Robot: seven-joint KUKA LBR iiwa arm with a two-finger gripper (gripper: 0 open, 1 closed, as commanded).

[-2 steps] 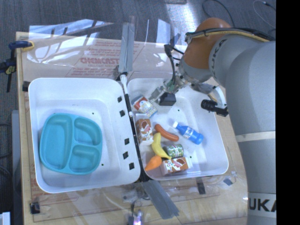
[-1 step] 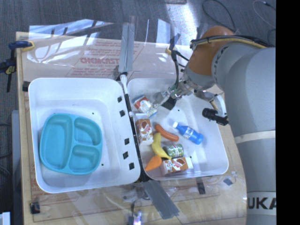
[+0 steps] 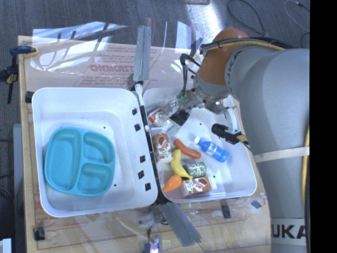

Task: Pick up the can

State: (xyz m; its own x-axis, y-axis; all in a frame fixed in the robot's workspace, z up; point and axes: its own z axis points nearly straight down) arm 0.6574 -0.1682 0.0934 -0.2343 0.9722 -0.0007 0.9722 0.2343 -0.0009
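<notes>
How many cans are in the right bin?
1. The can lies near the right bin's front, beside the banana; the arm may hide others.

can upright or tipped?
Tipped: the can lies on its side in the right bin, green label facing up, beside the banana.

The setting is a robotics lab or test cell. An industrial robot arm [image 3: 263, 88] reaches over a wooden bench [image 3: 68, 62] carrying two white bins [image 3: 39, 104] fixed side by side, a blue clamp [image 3: 21, 50] grips the bench edge, and loose cables [image 3: 247, 7] lie on grey carpet [image 3: 63, 4].
</notes>
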